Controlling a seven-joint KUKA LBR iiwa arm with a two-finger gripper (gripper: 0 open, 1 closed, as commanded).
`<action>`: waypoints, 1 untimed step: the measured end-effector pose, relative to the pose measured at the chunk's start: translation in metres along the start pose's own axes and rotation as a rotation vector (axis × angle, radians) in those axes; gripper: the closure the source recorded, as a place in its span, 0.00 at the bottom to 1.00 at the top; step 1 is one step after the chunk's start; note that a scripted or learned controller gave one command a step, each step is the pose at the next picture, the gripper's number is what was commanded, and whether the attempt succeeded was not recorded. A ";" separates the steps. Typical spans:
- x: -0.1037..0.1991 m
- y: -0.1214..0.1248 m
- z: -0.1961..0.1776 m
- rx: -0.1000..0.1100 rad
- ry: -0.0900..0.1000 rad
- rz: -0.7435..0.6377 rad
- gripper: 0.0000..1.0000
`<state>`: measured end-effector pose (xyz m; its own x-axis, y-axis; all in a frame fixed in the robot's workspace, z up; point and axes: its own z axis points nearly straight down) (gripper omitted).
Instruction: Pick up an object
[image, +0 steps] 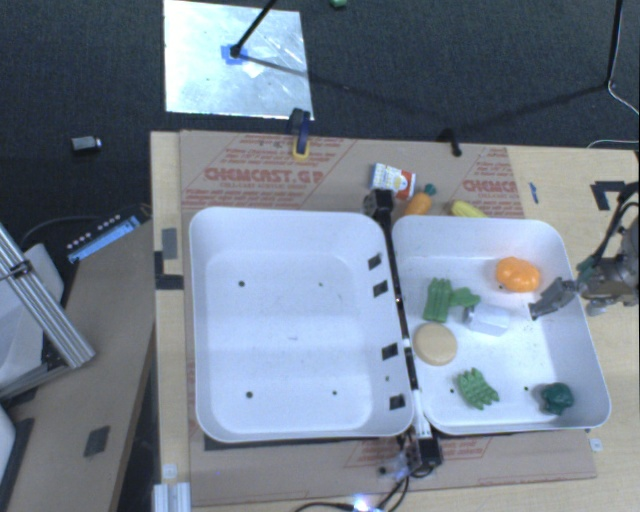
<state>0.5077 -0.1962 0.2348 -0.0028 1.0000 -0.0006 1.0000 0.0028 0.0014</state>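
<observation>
The right bin (590, 350) holds several small things: an orange ball-like piece (517, 273), a green leafy piece (447, 298), a tan disc (436, 343), a pale white block (488, 321), a green ridged piece (478, 388) and a dark green lump (556, 397). My gripper (553, 297) reaches in over the bin's right rim, just right of the white block and below the orange piece. Nothing is visibly held in it.
The left bin (205, 240) sits beside the right one, with black clips (390, 350) along the shared rim. Behind the bins on the cardboard lie a small white bottle (390, 179), an orange piece (418, 203) and a yellow piece (465, 210). A clamp (299, 135) stands at the back.
</observation>
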 end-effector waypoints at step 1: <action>0.000 0.001 -0.011 -0.004 -0.001 -0.004 1.00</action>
<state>0.5088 -0.1962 0.2460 -0.0065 1.0000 -0.0016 1.0000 0.0065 0.0054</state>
